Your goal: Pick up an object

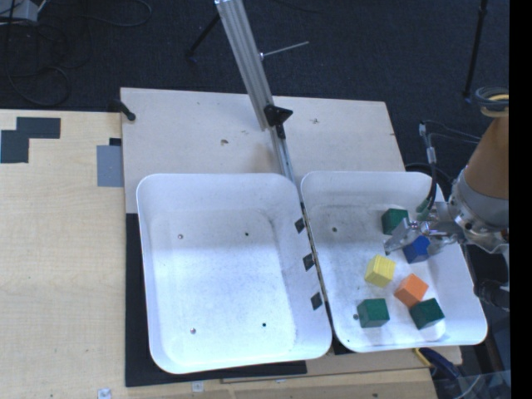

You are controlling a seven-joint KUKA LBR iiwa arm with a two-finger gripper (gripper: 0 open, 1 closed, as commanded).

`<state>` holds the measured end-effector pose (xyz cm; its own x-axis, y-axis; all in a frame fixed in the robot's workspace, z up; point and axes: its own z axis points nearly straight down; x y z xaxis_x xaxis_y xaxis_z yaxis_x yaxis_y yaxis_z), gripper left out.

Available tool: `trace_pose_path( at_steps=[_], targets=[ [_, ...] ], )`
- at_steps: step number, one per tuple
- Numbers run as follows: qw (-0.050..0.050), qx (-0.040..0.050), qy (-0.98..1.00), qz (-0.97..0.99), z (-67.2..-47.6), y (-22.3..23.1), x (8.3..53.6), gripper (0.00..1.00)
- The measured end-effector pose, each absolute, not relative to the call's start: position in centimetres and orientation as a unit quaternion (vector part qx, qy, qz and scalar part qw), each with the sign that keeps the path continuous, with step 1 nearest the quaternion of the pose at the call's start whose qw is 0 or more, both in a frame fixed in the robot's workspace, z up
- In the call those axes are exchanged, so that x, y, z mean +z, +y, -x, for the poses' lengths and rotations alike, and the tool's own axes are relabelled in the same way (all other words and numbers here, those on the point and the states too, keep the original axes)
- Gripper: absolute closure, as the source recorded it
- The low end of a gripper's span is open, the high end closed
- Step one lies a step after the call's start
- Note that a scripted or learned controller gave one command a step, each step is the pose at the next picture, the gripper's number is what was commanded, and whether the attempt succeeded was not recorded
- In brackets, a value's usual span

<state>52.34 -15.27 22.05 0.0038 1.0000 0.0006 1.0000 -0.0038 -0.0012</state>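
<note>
My fingers [409, 238] were low in the right bin [349, 191], reaching in from the right side. I could not tell how far apart they were, because they looked small and grey and blurry from up there. A blue block [418, 249] sat right under them, touching or almost touching, but I could not tell if I really had hold of it.

Just above my fingers and a little to the left was a green block [394, 219], very near. Below and to the left was a yellow block [381, 270], near the blue one. An orange block [411, 289] lay just beside the yellow one, lower and to the right. Two more green blocks were near the front of the bin: one at the lower left [372, 312] and one at the lower right [426, 312], just beside the orange block.

My arm [489, 173] came in from the right, with its orange part up high and a grey ring below it.

The left bin [150, 223] sat right beside the right bin, their sides touching. Both bins rested on the tabletop [191, 131]. A long grey metal bar [248, 56] leaned up behind the bins.
</note>
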Motion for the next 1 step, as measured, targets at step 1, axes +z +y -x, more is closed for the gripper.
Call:
trace_pose_path(
  at_steps=[1],
  targets=[
    [0.002, 0.0017, -0.708, 0.706, -60.13, -16.35, 11.25, 0.00]
  ],
)
